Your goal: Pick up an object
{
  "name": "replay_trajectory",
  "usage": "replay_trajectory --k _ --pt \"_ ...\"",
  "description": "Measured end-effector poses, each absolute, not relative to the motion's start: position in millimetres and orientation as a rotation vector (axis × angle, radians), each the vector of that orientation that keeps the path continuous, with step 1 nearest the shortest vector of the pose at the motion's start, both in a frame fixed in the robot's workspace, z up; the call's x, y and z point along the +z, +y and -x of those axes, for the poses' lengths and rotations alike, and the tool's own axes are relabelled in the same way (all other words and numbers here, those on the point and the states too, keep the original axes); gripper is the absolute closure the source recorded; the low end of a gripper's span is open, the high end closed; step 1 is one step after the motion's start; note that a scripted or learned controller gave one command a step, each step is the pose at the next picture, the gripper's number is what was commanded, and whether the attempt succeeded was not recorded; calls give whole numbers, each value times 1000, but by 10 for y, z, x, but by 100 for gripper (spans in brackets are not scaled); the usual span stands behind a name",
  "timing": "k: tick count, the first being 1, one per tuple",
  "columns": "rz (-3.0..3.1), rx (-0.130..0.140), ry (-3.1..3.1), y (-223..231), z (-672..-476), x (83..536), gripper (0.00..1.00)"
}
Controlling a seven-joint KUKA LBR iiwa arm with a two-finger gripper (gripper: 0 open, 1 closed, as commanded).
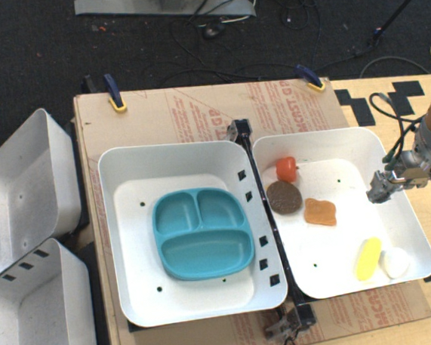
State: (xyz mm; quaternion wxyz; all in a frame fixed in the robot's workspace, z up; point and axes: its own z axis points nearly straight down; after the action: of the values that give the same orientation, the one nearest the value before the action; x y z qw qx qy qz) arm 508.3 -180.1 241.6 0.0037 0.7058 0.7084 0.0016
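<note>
The right bin holds a red tomato-like ball, a brown round disc, an orange chunk, a yellow banana-like piece and a white egg-like ball. My gripper hangs over the bin's right side, to the right of the orange chunk and above the yellow piece. Nothing shows between its fingers.
The left bin holds a teal divided tray. A black divider runs between the bins. Two more white bins stand off the bench at the left. Cables lie on the dark floor behind.
</note>
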Motion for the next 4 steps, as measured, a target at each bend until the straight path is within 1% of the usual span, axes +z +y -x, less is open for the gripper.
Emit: replay_trajectory --k 1,2,3,4 --pt "-2213 3 2222 -1803 -5095 2849 100" --pt "-2214 0 2229 -1366 -5294 2717 100" --pt "-2211 3 2230 -847 -5531 2689 100" --pt "-2213 3 2228 -315 -5648 2722 100"
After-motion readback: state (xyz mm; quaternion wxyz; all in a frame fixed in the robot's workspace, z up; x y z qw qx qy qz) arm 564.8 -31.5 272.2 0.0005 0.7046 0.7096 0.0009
